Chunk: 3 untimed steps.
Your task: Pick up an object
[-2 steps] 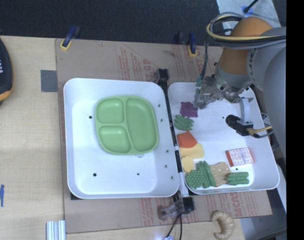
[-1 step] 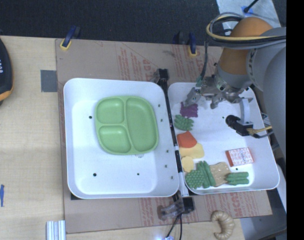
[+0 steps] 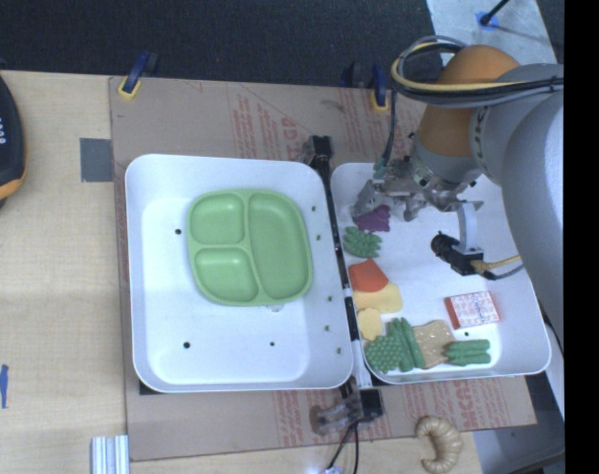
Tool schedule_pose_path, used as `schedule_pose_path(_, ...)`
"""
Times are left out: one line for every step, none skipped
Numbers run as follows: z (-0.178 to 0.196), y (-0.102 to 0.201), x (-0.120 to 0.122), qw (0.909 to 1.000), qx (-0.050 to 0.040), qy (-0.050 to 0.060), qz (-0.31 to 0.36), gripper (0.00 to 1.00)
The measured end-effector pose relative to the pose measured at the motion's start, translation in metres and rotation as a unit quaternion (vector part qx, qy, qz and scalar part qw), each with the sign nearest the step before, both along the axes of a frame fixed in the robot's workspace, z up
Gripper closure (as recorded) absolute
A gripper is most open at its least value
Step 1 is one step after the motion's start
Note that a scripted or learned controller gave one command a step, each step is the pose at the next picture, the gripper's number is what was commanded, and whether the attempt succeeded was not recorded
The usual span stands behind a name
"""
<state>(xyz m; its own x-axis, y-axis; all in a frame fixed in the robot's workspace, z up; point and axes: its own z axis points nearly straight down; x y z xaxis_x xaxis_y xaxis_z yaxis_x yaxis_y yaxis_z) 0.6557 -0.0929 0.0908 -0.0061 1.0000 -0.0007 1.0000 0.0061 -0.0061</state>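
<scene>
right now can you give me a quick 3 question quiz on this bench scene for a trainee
1. True or false: the green tray lies in the left bin.
2. Which item sits nearest the gripper? A) purple toy B) red card C) croissant
3. Fill in: the croissant lies ______ the bins, on the cardboard.

Key: 1 true. 2 A, the purple toy lies right beneath the gripper at the right bin's far end. 3 outside, near the bench's front edge.
</scene>
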Motion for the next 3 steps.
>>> schedule_pose_path(0.013,-0.002,0.001,1.0,-0.0005,-0.001,0.001,1.0)
schedule_pose_path(0.013,-0.001,0.001,1.0,-0.0005,-0.001,0.001,0.0)
schedule_pose_path(0.024,-0.003,0.001,1.0,-0.0008,0.0,0.001,1.0)
